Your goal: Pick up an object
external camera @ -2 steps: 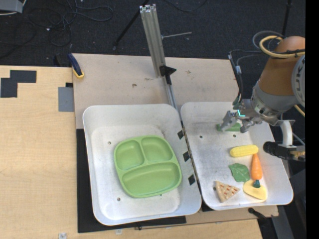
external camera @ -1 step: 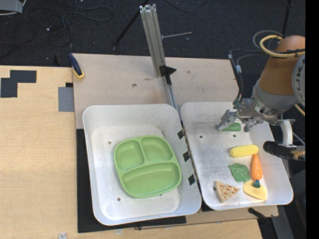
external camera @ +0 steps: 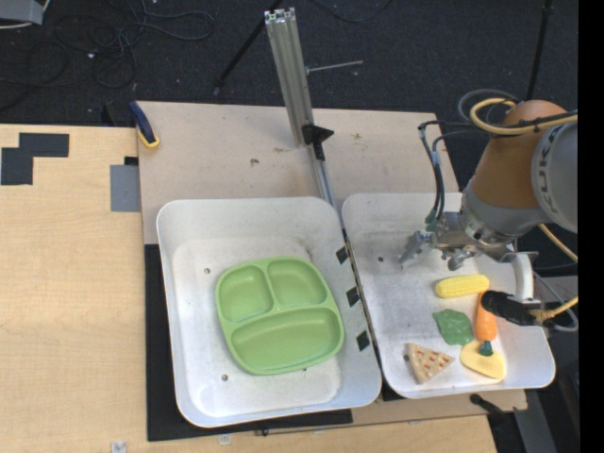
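The right bin (external camera: 396, 291) holds several toy foods near its front right corner: a yellow corn cob (external camera: 461, 286), a green leafy piece (external camera: 454, 326), an orange carrot (external camera: 485, 321), a pizza slice (external camera: 428, 360) and a yellow wedge (external camera: 483, 359). My gripper (external camera: 413, 247) hangs low over the bare middle of this bin. It is up and to the left of the corn, apart from it, with nothing seen in its grasp.
A green divided plate (external camera: 279, 314) lies in the left bin (external camera: 189, 234). An upright metal post (external camera: 293, 74) stands behind the bins. The arm's grey body with its orange band (external camera: 514, 163) looms over the right bin's far right side.
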Controlling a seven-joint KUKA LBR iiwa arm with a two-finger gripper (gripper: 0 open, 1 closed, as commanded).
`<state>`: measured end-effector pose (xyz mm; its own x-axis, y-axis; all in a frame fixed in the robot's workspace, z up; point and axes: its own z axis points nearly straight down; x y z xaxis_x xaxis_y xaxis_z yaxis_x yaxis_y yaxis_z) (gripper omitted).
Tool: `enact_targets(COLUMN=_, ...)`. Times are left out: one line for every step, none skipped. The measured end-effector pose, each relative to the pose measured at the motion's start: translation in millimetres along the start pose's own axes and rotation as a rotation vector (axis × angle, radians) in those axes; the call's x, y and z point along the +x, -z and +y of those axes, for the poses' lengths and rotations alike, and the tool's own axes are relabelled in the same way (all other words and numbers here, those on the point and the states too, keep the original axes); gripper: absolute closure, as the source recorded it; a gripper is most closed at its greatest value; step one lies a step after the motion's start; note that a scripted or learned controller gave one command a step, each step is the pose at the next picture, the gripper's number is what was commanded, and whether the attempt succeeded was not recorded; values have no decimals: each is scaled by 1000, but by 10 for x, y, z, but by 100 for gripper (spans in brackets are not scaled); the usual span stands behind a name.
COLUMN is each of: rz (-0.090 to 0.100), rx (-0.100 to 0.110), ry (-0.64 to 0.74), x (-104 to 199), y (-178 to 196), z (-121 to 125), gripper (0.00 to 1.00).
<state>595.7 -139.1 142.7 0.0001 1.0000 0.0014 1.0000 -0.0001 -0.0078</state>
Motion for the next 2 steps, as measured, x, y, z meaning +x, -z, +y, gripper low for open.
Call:
enact_targets(rz=-1, rx=-5, ry=-1, x=6, y=-524, z=3, gripper=0)
enact_targets(rz=0, rx=-7, ry=-3, x=0, y=-393, z=10, gripper=100)
